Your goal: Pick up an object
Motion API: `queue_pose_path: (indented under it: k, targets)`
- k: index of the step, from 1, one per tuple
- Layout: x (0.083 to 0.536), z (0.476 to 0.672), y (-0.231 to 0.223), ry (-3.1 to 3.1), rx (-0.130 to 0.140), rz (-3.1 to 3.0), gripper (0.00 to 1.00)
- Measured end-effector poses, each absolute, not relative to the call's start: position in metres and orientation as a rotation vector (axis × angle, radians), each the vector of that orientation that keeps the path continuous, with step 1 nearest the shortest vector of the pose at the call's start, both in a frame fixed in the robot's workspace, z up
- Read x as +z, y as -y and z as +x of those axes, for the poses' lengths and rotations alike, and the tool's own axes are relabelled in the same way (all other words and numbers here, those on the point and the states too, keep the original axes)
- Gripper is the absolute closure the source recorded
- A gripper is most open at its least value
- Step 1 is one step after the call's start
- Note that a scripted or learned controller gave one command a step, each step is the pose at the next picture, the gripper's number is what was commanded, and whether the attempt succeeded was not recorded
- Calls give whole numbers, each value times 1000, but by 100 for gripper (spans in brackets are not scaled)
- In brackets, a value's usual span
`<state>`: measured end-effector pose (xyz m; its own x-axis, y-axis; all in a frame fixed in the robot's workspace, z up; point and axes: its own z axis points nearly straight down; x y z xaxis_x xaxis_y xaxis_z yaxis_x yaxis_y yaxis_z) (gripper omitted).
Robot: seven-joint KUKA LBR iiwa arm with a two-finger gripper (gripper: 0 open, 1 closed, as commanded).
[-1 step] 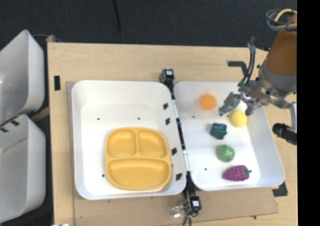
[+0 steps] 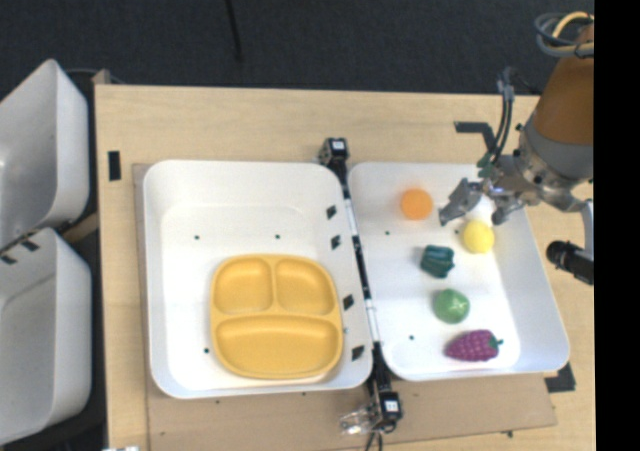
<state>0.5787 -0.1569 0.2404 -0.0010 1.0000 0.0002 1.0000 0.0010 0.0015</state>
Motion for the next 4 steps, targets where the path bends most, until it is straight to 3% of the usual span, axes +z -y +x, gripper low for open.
queue_pose_path:
  k: [1, 3, 4]
  targets:
    - [192, 569, 157, -2220, -3, 2222, 0]
    - [99, 577, 166, -2216, -3, 2225, 0]
    - [112, 578, 167, -2210, 3, 2228, 100]
